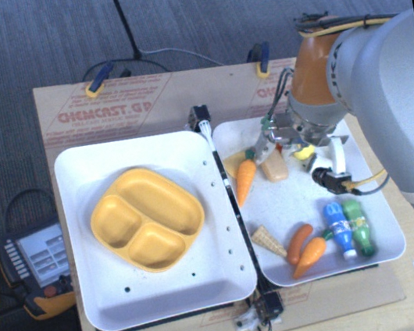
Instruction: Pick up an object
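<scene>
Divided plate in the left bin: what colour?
Yellow-orange, plain; the plate shows clearly in the camera view.

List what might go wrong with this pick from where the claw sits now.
1. The claw is low over the tan block, with the carrot and a small yellow piece close by, so it may bump or catch the wrong item.
2. The block lies near the right bin's top wall, so the claw might knock the wall.
3. A black cable loops beside the wrist and may snag.
</scene>
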`<state>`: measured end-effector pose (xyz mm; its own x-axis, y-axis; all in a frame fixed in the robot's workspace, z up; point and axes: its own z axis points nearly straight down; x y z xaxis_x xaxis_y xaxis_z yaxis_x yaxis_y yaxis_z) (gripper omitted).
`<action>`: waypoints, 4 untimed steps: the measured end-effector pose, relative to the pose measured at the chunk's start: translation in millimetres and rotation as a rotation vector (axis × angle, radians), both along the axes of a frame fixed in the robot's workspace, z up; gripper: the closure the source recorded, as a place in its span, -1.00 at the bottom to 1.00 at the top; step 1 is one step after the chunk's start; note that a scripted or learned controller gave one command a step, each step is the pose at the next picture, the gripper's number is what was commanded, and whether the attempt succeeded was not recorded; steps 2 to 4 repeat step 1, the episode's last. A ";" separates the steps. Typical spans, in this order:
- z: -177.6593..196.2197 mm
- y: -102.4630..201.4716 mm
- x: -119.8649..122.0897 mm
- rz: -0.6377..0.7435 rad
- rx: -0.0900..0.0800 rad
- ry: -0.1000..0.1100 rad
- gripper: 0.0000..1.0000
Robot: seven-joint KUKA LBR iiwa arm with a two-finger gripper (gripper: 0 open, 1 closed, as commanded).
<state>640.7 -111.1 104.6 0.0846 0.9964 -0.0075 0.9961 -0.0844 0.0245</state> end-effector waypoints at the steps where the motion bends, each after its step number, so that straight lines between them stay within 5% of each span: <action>1: 121.3 47.7 -75.3 -0.047 0.009 0.021 1.00; 4: 121.3 47.7 -75.3 -0.047 0.009 0.021 1.00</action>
